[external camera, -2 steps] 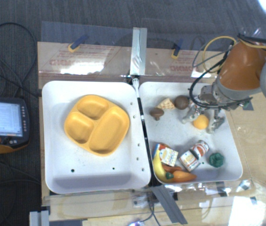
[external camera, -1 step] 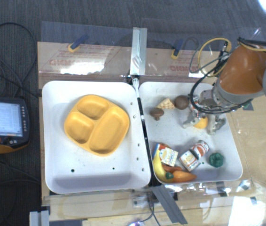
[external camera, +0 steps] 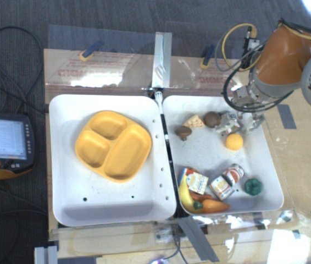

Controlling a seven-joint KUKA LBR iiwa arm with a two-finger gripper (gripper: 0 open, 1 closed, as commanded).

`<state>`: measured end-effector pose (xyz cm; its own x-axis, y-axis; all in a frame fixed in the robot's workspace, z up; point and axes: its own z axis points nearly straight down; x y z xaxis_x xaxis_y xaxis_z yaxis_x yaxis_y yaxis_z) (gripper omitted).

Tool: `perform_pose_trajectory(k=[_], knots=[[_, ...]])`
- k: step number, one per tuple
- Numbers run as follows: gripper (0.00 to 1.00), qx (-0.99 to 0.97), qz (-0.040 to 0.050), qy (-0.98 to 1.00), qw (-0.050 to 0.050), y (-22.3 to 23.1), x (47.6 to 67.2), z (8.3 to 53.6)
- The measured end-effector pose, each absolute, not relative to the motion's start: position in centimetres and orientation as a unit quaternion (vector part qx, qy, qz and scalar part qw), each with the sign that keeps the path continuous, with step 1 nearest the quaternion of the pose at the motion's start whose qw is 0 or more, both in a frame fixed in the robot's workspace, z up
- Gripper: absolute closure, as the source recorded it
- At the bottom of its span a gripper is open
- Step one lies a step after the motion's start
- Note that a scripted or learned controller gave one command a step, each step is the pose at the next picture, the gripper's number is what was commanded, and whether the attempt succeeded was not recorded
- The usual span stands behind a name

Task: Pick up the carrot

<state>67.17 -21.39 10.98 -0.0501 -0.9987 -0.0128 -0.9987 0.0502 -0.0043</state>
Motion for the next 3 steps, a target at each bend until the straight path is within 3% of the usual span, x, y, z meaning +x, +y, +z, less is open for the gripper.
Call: perform_pose_trajectory(k=[1, 2, 3], knots=[[0.0, -0.729, 0.0025, 0.685, 0.006, -21.2, 63.5, 11.3], [0.0, -0.78, -0.0056, 0.626, 0.005, -18.4, 66.4, 29.6], [0.0, -0.837, 0.0075, 0.547, 0.001, -21.2, 65.1, 16.2]])
